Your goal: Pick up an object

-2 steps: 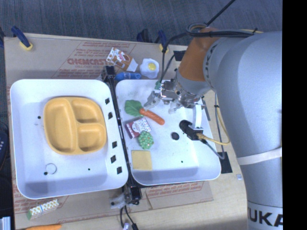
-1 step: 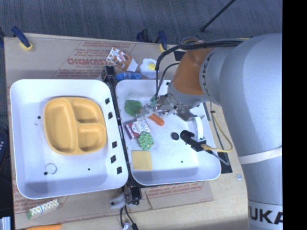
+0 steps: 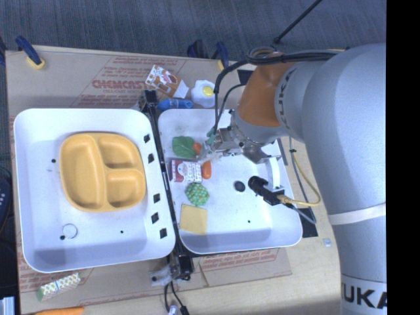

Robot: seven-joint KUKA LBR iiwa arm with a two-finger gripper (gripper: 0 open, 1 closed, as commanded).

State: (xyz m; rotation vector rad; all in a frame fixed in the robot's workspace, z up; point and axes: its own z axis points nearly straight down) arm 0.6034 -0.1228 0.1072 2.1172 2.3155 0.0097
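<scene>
The right bin (image 3: pixel 282 231) holds several small items. A green leafy piece (image 3: pixel 183 147) lies at its upper left, with a red-and-white packet (image 3: pixel 186 171) and a small orange piece (image 3: pixel 207 170) just below it. Lower down are a green patterned ball (image 3: pixel 196 193) and a yellow cheese slice (image 3: pixel 193 219). A small dark disc (image 3: pixel 240 186) sits near the middle. My gripper (image 3: pixel 213 147) hangs low over the bin's upper left, right beside the green piece and just above the orange one. The grey arm with its orange band (image 3: pixel 262 100) covers the bin's upper right.
The left bin (image 3: pixel 33 241) holds a yellow divided plate (image 3: pixel 103 170). Behind the bins lie a small carton (image 3: pixel 161 79), a blue item (image 3: pixel 176 104) and a white-and-yellow item (image 3: pixel 205 92). A wrapped sweet (image 3: pixel 59 285) lies in front of the left bin.
</scene>
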